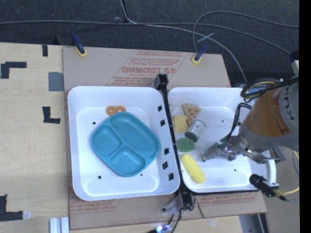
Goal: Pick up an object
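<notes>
- Bench (29,144): pale wood surface with black marks, lying far to the left of the fingers; a sheet of printed cardboard (146,67) lies on it under both bins.
- Left bin (77,178): shallow white bin on the far side of the divider from the fingers.
- Right bin (218,183): shallow white bin into which the arm reaches; the fingers lie over its floor.
- Arm (272,115): grey with an orange band, entering from the right, behind the fingers.
- Blue tray (125,143): three-compartment plate, flat in the left bin, well left of the fingers.
- Gripper (210,154): its fingers point left, low over the right bin's floor; whether they are spread or closed cannot be told, and nothing is seen between them.
- Corn cob (193,168): yellow, lying just left of and below the fingertips, apart from them.
- Yellow block (180,123): up and left of the fingers, beside the divider.
- Cracker wedge (191,111): tan, dotted red, above the yellow block.
- Silver can (195,129): on its side, up and left of the fingers, near them.
- Green disc (185,144): left of the fingertips, between can and corn.
- Pretzel (115,110): orange, at the tray's upper edge, farthest from the fingers.
</notes>
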Controlling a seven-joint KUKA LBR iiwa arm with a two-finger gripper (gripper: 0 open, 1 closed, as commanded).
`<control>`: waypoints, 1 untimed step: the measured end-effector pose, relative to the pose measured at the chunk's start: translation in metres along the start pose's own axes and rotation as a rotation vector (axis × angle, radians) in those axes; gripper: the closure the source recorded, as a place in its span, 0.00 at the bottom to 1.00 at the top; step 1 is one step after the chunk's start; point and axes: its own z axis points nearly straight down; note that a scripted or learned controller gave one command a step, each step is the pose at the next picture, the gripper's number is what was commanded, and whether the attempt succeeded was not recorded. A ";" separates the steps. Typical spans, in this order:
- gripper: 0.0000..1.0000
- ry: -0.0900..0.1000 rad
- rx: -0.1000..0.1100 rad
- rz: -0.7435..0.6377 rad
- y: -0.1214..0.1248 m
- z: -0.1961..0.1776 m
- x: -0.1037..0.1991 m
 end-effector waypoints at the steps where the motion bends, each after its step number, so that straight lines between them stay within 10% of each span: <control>1: 0.00 -0.003 -0.007 -0.001 0.000 0.010 0.000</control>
